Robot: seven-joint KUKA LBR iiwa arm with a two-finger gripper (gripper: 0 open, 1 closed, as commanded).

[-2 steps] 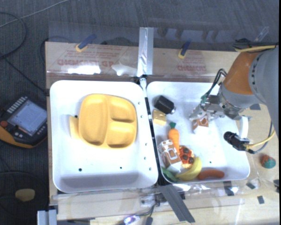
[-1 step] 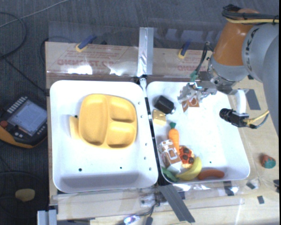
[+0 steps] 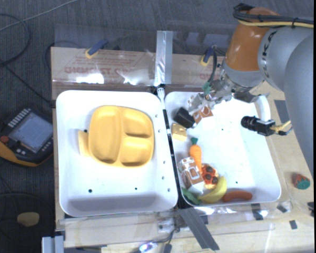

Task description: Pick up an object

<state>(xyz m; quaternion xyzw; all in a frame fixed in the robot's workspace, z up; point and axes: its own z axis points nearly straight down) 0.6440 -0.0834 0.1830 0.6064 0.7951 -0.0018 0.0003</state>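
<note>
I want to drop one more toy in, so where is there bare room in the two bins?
Bare floor in the right white bin: between the orange toy carrot and its right wall. The near-left corner around the yellow banana is crowded. In the left white bin, a strip lies free in front of the yellow divided tray.

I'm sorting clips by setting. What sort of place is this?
Most likely a robotics lab bench for grasping trials: two white bins taped to a board, toy food such as a carrot and banana, and a control pendant on the carpet.
</note>
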